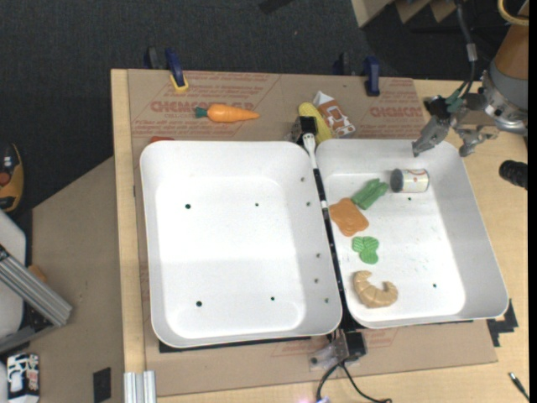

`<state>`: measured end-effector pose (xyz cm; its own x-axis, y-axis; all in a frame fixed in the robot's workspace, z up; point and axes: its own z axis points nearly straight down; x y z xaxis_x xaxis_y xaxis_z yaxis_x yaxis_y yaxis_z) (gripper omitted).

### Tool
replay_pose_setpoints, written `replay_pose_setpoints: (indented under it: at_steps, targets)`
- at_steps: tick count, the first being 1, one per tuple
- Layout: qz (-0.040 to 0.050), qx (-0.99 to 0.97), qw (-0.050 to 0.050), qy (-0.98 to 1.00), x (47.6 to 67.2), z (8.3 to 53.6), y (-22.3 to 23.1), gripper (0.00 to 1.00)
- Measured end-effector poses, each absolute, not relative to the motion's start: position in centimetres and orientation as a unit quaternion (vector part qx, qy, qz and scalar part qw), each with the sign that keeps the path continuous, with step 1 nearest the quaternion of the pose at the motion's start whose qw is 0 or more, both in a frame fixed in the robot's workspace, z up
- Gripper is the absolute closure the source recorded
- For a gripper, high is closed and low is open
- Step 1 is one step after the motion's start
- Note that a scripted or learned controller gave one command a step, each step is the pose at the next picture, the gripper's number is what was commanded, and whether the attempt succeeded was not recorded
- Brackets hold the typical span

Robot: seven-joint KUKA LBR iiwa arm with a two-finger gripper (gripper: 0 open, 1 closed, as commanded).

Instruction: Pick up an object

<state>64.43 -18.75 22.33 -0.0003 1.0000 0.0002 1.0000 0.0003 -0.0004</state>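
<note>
The right bin (pixel 470 225) holds a small white can (pixel 409 180) on its side, a green pickle-shaped piece (pixel 369 194), an orange slab (pixel 348 217), a small green leafy piece (pixel 365 248) and a tan croissant (pixel 374 290). My gripper (pixel 445 143) hangs over the far edge of the right bin, up and to the right of the can. Its two fingers are spread apart and open, with nothing between them.
The left bin (pixel 168 191) sits beside the right one. Behind the bins on the cardboard lie a carrot (pixel 228 113), a yellow banana-like item (pixel 311 121) and a small packet (pixel 336 116). Two blue clamps (pixel 176 70) (pixel 371 74) hold the board's far edge.
</note>
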Motion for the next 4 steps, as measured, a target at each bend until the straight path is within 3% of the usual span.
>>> replay_pose_setpoints:
  at_steps: [1,2,3,4]
  targets:
    - [0.0013,-0.704,0.006,-0.71,66.5,11.3,-9.8,0.0]
    - [0.0001,-0.708,0.001,-0.706,62.2,8.4,-9.3,0.0]
    - [-0.0016,-0.708,-0.002,-0.707,62.4,9.6,-9.4,1.0]
    - [-0.0057,-0.705,-0.006,-0.709,67.0,20.7,-5.5,1.0]
